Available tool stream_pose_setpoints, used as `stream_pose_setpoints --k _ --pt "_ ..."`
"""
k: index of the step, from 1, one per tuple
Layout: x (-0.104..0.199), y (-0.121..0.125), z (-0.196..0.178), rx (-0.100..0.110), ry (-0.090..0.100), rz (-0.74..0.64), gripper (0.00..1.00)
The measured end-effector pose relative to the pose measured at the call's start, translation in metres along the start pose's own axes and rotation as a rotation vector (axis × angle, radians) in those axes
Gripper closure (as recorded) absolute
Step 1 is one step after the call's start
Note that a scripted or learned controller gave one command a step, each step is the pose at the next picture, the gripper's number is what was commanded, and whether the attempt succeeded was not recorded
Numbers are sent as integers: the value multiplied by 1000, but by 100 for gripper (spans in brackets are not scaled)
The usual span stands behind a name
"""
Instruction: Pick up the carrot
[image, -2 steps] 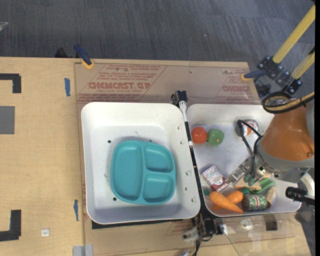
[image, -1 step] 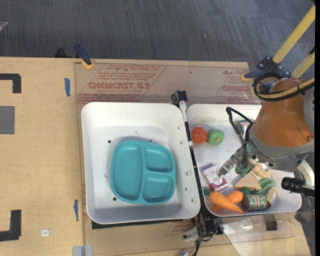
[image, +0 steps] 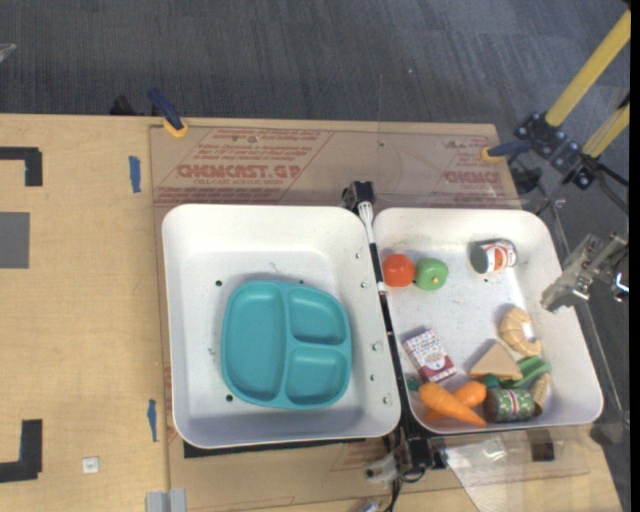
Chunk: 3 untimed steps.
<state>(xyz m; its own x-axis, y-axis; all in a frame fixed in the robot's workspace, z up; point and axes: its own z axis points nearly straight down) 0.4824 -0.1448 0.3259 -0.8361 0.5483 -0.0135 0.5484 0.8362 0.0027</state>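
One carrot, crowded near bin's front edge

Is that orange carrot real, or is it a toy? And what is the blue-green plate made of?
The orange carrot looks like a plastic toy: smooth, evenly coloured skin with a slight shine, though the view is too coarse to be sure. The teal divided plate also seems to be moulded plastic, with one flat colour, rounded compartment ridges and a matte finish.
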Motion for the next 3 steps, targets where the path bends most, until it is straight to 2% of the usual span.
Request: stream_pose_setpoints --k 1,2,3 --pt "1 1 2 0 5 -2 0" --pt "5 -3 134 5 23 39 0" --pt "-19 -10 230 0 7 154 0"
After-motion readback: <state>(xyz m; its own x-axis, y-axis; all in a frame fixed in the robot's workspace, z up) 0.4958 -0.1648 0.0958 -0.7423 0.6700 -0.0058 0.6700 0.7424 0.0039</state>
